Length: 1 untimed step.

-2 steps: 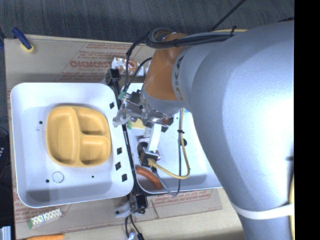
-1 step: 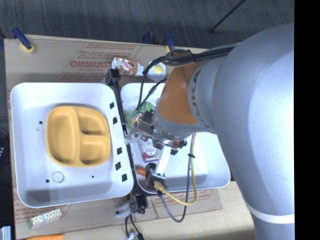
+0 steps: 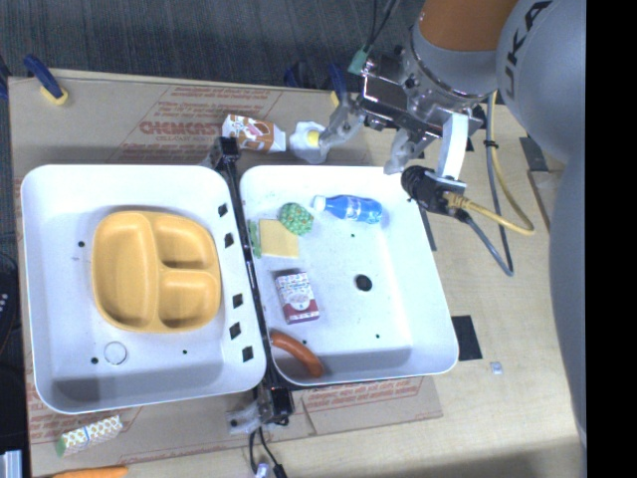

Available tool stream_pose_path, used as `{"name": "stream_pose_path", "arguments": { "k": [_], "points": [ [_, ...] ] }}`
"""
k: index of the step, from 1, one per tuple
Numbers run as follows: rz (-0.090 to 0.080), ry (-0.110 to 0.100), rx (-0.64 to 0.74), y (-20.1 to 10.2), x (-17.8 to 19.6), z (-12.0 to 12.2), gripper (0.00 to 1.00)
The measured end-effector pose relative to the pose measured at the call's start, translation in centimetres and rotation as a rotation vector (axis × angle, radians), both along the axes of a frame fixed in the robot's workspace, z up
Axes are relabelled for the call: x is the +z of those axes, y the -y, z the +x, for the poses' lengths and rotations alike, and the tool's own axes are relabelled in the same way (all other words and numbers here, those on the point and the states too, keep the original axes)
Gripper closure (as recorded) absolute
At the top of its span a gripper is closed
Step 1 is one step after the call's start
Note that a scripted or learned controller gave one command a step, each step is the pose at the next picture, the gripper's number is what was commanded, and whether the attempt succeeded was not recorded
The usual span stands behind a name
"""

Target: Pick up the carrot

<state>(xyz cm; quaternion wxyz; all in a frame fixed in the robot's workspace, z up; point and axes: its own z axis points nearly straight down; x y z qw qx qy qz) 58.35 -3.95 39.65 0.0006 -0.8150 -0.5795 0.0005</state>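
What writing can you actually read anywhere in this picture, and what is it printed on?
"KUKA", partly visible, on the grey robot arm.
"CHEMCAS...", red print on the cardboard sheet under the bins; the smaller red lines around it are too blurred to read.
The label on the small red box in the right bin is too small to read.
The blue bottle shows no legible text.
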Motion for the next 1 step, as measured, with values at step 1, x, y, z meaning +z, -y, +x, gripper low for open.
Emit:
{"name": "stream_pose_path", "arguments": {
  "k": [1],
  "points": [
    [0.001, -0.006, 0.019, -2.54, -19.93, -2.30, 0.00]
  ]
}}
